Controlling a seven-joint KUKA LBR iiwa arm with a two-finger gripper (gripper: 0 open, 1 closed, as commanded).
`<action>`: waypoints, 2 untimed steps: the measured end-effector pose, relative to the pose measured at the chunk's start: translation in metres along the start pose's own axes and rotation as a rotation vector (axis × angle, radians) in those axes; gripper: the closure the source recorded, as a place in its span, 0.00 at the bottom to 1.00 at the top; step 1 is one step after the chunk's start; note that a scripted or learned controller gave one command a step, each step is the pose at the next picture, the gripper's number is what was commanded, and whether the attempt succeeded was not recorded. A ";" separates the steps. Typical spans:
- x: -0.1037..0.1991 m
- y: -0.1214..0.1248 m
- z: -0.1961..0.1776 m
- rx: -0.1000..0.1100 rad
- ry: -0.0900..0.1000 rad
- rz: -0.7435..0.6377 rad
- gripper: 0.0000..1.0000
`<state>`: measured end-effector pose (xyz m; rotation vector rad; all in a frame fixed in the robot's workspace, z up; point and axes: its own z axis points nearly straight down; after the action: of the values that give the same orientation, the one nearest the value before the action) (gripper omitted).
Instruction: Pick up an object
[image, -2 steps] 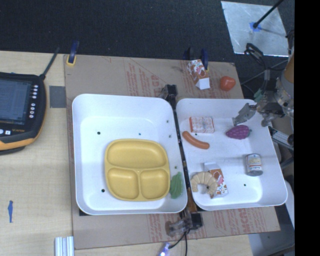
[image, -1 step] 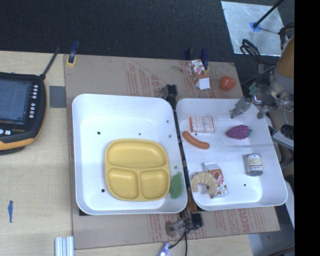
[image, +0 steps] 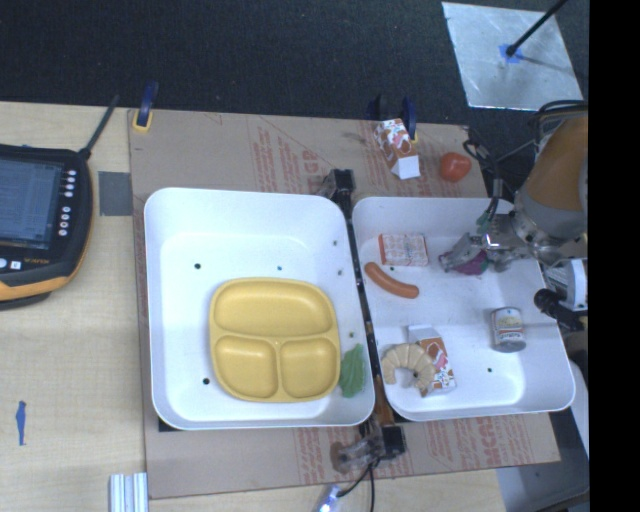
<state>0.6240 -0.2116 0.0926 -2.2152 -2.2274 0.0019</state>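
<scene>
My jaws (image: 468, 256) sit low in the upper middle of the right bin (image: 545, 392), and I cannot tell how they are set: dark metal and a purplish thing (image: 470, 263) run together there, too blurred to separate. Whether that thing is between them or merely under them I can't say either.

That is the first risk. If I lift now with it only pinched at an edge or just touching, it will likely slip and I come up with nothing.

Just left of my jaws lies a small carton (image: 403, 249), and below it a sausage (image: 391, 281) lying slantwise. Both are near enough that a sideways drift while closing could nudge them or catch a carton corner, giving a double, unstable grip.

To the lower right stands a can (image: 508, 328), near my arm's side of the frame; a low swing out could knock it over and set it rolling.

Farther down, a croissant (image: 408, 363) touches a second carton (image: 434, 360), well apart from me and safe for now.

The bin's top rim is close behind my jaws, so a tilted lift might scrape it.

The left bin (image: 170, 300) holds a yellow tray (image: 275, 338) and a green piece (image: 353, 370). On the table beyond the rim sit a tomato (image: 454, 166) and another carton (image: 397, 145), both out of my way.
</scene>
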 end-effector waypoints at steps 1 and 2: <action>0.014 0.033 0.000 0.001 0.001 0.001 0.00; 0.000 0.033 0.000 0.000 0.000 0.002 0.00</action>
<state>0.6566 -0.2117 0.0924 -2.2180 -2.2250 0.0015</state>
